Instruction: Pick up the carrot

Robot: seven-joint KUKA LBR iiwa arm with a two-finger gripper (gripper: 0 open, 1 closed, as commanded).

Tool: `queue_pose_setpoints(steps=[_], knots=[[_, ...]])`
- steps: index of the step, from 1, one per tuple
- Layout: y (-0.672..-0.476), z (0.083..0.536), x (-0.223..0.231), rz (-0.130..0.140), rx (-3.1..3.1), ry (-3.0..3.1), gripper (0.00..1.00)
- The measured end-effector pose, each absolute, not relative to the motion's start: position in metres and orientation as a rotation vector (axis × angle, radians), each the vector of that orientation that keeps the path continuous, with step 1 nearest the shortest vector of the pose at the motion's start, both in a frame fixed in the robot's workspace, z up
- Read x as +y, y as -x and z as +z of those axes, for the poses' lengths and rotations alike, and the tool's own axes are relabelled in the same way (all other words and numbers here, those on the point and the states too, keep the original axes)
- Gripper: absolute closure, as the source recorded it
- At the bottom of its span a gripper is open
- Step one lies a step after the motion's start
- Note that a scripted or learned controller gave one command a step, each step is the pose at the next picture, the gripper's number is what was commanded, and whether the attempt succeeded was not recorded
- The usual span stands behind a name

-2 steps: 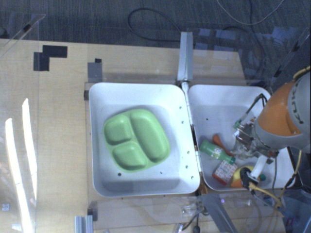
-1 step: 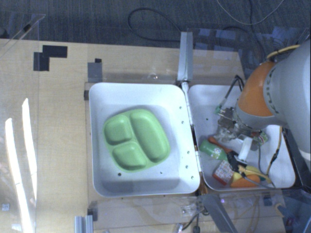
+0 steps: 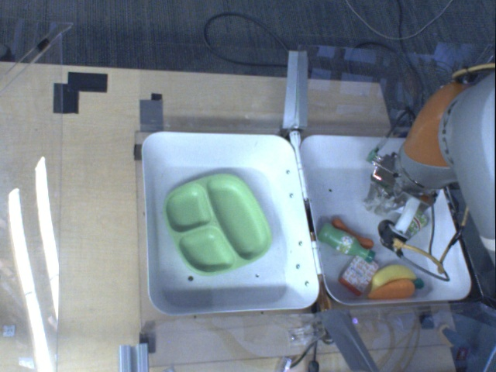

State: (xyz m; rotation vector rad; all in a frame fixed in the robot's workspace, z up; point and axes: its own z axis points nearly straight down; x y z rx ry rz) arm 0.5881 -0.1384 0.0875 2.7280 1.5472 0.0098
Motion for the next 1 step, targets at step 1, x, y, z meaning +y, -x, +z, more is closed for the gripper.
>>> queue_pose_setpoints(steps=[1], knots=[[-0.6456, 0.0872, -0.1235, 0.007, 2.209, -2.226, 1.00]])
